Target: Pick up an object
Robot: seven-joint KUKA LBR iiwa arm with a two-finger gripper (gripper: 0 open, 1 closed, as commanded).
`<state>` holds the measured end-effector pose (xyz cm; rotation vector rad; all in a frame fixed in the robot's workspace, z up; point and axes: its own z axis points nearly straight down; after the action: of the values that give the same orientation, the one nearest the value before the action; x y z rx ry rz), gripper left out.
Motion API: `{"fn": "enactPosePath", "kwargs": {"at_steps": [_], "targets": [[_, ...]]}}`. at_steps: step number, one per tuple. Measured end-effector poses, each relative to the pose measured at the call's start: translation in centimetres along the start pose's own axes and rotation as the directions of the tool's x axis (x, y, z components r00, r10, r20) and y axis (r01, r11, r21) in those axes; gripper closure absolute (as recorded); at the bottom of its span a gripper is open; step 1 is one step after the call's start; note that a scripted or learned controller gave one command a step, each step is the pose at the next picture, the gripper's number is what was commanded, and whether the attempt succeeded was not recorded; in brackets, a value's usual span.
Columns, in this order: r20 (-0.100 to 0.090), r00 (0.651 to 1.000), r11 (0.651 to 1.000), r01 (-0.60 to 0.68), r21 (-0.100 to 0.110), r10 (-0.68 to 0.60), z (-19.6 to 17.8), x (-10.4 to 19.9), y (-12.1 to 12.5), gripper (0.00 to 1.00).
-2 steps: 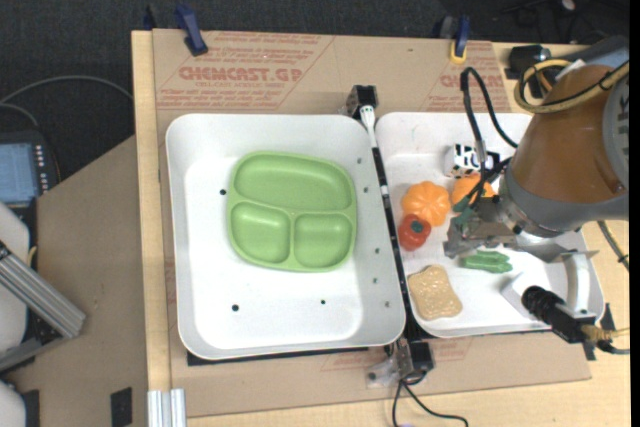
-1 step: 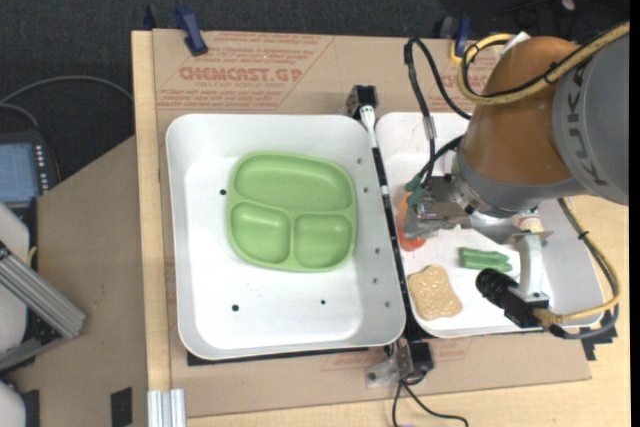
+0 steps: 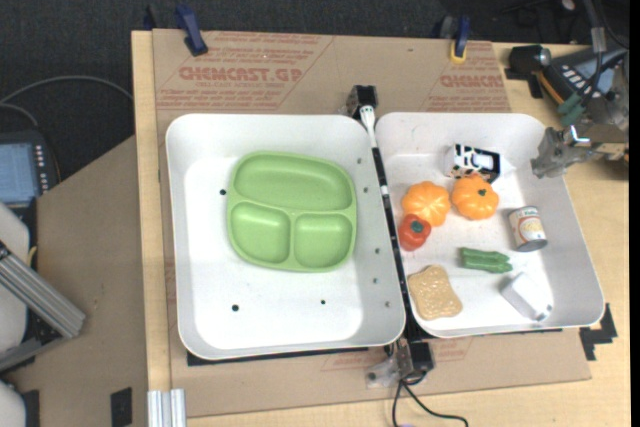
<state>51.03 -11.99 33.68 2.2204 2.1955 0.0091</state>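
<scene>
1. Two white bins side by side on the bench. Left bin (image 3: 200, 295) has a green divided plate (image 3: 292, 211) lying flat, three compartments, w/ nothing in them.
2. Right bin (image 3: 575, 260) has all the small stuff. Black-and-white toy (image 3: 475, 160) near the back, looks like a cow, can't be sure.
3. Two orange pumpkins just in front of it: left pumpkin (image 3: 426, 203) and right pumpkin (image 3: 474, 198), just beside each other, prob. touching.
4. Small red piece (image 3: 415, 232) right below the left pumpkin, up against the bin's left wall.
5. Small can (image 3: 527, 227) w/ a pale label, over to the right, apart from the pumpkins.
6. Green veg-shaped item (image 3: 485, 261) lying flat mid-bin; tan bread slice (image 3: 435, 292) at the front left; grey block (image 3: 521, 297) at the front right.
7. Gripper (image 3: 552, 155) sits at the right bin's back right rim, over the edge, nothing between its fingers. Too blurry to call, spread or closed — can't tell.
8. Arm comes in from the right, well apart from every object in the bin.
</scene>
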Motion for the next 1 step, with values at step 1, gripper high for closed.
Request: {"fn": "enactPosePath", "kwargs": {"at_steps": [1], "targets": [[-0.009, 1.000, 1.000, 0.000, 0.025, 0.000, 7.11, -8.29, -3.48, 1.00]]}}
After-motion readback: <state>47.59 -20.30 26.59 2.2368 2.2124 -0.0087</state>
